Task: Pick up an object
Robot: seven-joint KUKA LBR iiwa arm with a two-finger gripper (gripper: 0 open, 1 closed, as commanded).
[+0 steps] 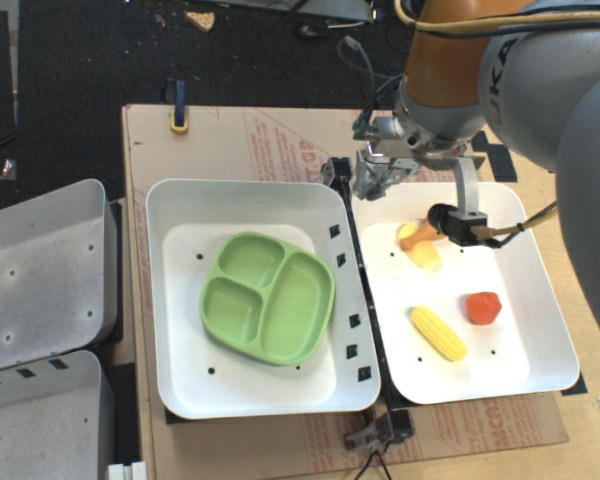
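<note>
The right bin (525,363) holds a yellow corn cob (438,333) near its front middle. A red pepper-like piece (483,308) lies just right of the cob. An orange and pale yellow piece (421,245) lies toward the back. A green divided plate (268,298) rests tilted in the left bin (180,208). My gripper (378,176) hangs over the back left corner of the right bin, near the divider between the bins. It is behind and left of the orange piece, and nothing is visibly held in it.
Two white tray lids (40,268) lie off the bench at the left. A blue and yellow clamp (179,108) sits at the bench's back left edge. The grey arm with its orange band (465,28) fills the upper right.
</note>
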